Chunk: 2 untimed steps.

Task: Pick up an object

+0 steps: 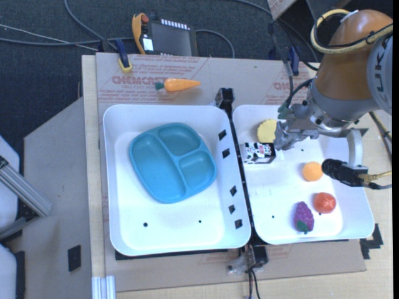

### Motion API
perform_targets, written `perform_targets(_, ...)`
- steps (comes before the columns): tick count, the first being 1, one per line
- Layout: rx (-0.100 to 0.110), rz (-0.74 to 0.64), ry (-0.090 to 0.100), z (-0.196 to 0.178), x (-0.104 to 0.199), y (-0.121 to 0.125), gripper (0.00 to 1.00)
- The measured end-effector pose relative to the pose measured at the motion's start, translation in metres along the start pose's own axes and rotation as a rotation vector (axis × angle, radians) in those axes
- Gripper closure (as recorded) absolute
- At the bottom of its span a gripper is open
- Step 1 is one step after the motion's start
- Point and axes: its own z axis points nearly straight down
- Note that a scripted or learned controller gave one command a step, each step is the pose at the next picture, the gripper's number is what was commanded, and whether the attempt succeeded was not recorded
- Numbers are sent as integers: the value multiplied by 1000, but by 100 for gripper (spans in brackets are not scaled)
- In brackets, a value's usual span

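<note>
Yellow toy: the yellow toy lies in the right bin, near its back left corner, and looks like the closest thing to pick up.
Pincer: the pincer hangs low, just beside the yellow toy. I cannot tell if it is open or closed, because the arm covers it from above.
How it will feel: probably light, hard and smooth, so it may slip. Grab it across the middle.
Black and white block: a small black and white block sits just below the yellow toy, close to the wall between the bins.
Other toys: an orange ball, a red tomato and purple grapes lie nearer the front.
Left bin: a blue tray rests in the left bin.
Carrot: a toy carrot lies on the board behind the bins.
Hard to see: part of the yellow toy hides under the pincer.
</note>
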Motion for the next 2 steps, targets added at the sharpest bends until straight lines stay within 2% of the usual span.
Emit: perform_targets(2,0,0,0,25,108,39,100)
